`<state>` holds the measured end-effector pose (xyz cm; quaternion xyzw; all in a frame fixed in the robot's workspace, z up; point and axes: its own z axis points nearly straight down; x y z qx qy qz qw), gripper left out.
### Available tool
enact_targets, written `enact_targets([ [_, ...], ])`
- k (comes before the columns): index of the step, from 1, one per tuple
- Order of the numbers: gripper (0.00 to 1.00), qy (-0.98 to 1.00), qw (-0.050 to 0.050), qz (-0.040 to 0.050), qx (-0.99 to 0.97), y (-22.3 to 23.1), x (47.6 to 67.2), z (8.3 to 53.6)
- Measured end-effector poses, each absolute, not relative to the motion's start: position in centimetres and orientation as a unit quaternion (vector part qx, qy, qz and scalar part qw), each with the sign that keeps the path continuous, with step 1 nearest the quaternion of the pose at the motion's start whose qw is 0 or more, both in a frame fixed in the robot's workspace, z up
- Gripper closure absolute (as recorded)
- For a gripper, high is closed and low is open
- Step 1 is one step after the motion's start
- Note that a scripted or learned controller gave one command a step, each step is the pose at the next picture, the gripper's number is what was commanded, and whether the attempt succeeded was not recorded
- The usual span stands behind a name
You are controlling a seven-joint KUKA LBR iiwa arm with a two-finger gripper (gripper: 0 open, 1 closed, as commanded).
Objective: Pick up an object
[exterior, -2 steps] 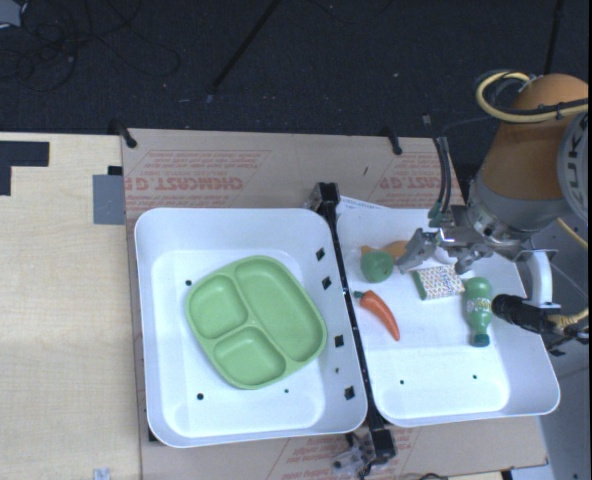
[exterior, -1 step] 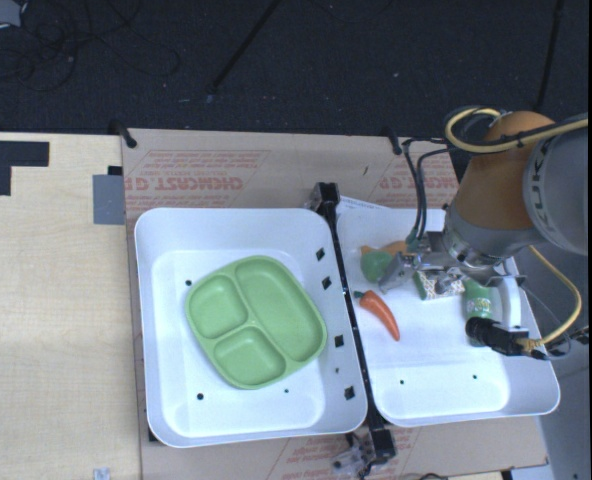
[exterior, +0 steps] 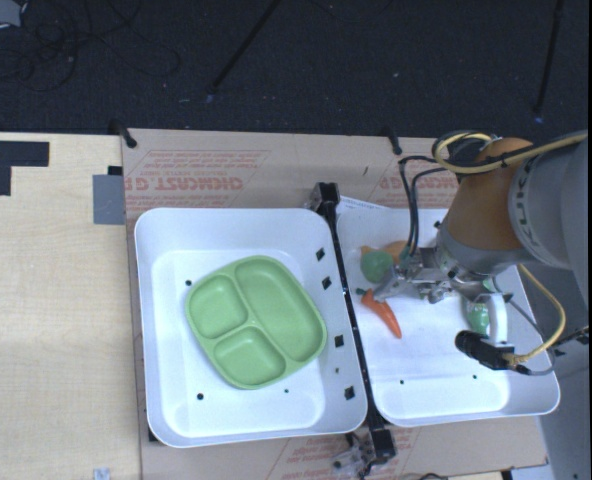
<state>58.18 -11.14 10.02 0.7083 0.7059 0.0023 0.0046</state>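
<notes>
A green three-compartment plate (exterior: pixel 255 320) lies in the left bin (exterior: pixel 166 368), well apart from the action. In the right bin (exterior: pixel 446 393), a green round piece (exterior: pixel 377 265) sits just at 12 o'clock of the carrot (exterior: pixel 382 313), with an orange object (exterior: pixel 394 251) behind it. The carrot is orange, slim and tapered (pointing toward 5 o'clock). The gripper (exterior: pixel 401 286) hovers at its upper end; whether it is spread or pinching I cannot tell.
</notes>
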Motion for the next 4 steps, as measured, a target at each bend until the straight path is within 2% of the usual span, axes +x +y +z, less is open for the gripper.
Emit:
enact_targets([
  [1, 1.0, 0.704, 0.003, 0.0008, 0.71, -11.3, 58.1, 11.1],
  [3, 1.0, 0.707, 0.002, 0.0014, 0.707, -10.5, 58.3, 23.5],
  [4, 1.0, 0.707, -0.001, -0.0005, 0.707, -10.5, 58.3, 23.6],
])
